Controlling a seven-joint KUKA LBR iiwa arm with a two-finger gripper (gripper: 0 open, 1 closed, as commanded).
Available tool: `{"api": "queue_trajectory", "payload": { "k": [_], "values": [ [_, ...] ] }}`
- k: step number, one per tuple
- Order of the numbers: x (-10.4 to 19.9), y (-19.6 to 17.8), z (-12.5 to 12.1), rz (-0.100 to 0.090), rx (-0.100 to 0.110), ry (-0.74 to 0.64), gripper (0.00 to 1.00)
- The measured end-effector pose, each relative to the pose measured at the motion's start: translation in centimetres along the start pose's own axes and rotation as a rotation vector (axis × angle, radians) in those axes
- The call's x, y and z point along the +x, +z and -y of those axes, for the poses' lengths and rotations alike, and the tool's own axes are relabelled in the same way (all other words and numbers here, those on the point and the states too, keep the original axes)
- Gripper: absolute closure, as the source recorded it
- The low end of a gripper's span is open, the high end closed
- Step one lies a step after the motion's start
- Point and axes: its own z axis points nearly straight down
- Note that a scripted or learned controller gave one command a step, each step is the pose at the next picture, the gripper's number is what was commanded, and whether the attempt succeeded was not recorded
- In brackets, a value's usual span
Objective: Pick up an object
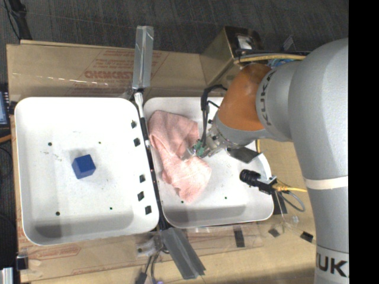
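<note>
Jaws down on the pink cloth in the right bin.

The jaws [201, 151] sit low against the right side of the pink cloth [177, 152] — whether they are released or clenched on it cannot be told from above, since the wrist hides them. The cloth lies crumpled along the left half of the right bin [237, 215], near the divider. The grey arm [308, 111] with its orange band reaches in over that bin. In the left bin [35, 158] a blue cube [83, 165] rests alone — well apart from the cloth.
</note>
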Motion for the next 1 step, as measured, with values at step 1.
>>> {"api": "queue_trajectory", "payload": {
  "k": [1],
  "values": [
    [-0.15,0.94,-1.47,0.003,-0.002,-0.198,1.0]
  ]
}}
